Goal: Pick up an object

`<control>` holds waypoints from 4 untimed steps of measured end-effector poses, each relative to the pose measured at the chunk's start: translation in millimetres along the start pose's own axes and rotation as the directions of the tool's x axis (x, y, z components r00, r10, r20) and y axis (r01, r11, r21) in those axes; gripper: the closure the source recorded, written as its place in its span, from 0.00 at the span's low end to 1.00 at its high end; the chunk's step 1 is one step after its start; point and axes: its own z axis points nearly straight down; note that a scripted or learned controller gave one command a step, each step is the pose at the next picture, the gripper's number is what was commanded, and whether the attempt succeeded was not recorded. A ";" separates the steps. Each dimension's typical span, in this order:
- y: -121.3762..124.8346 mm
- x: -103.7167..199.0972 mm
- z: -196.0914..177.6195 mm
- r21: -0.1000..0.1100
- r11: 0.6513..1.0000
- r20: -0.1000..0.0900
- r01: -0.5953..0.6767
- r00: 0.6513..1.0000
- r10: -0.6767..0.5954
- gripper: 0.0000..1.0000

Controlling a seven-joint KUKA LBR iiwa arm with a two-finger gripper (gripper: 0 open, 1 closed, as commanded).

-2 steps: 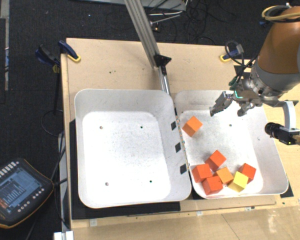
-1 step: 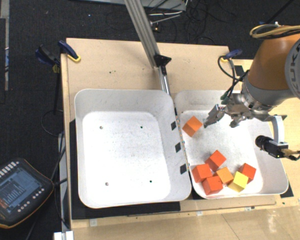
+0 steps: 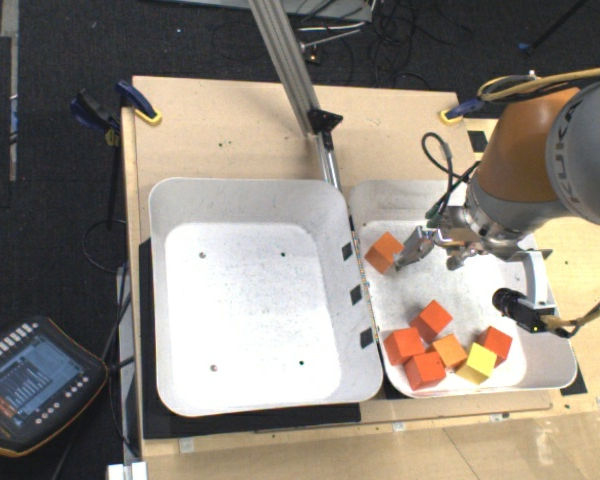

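Now my pincer (image 3: 416, 249) hangs low over the right bin (image 3: 550, 373), its dark fingers pointing toward the left, and the orange cube (image 3: 382, 252) lies just beside their tips, on the bin floor near the bin's left wall; whether a tip touches it I cannot tell, and I cannot tell either whether the fingers stand apart or together. The cube is a small matt block with flat faces and crisp edges, tilted a little. Both bins are shallow white trays with rounded corners and speckled floors. Nearer the front of my bin sits a tight cluster: a red-orange cube (image 3: 434, 319), another (image 3: 403, 345), a third (image 3: 425, 369), a lighter orange cube (image 3: 449, 350), a yellow cube (image 3: 478, 362) and a red cube (image 3: 495, 343), packed against one another, well apart from the lone block. The left bin (image 3: 170, 268) lies alongside, and both rest on the pale wooden surface (image 3: 230, 118). A slanted metal rod (image 3: 285, 53) crosses the surface's far edge.
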 end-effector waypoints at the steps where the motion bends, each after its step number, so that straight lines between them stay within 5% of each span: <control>1: -0.4 -3.3 43.9 0.000 1.000 0.000 -0.001 1.000 0.001 0.00; 2: 1.2 -3.6 31.0 -0.007 1.000 0.001 -0.001 1.000 0.001 1.00; 3: 8.0 -7.9 -30.4 -0.013 1.000 0.003 0.002 1.000 -0.002 1.00; 4: 9.1 -8.1 -52.3 -0.011 1.000 0.002 0.002 1.000 -0.002 1.00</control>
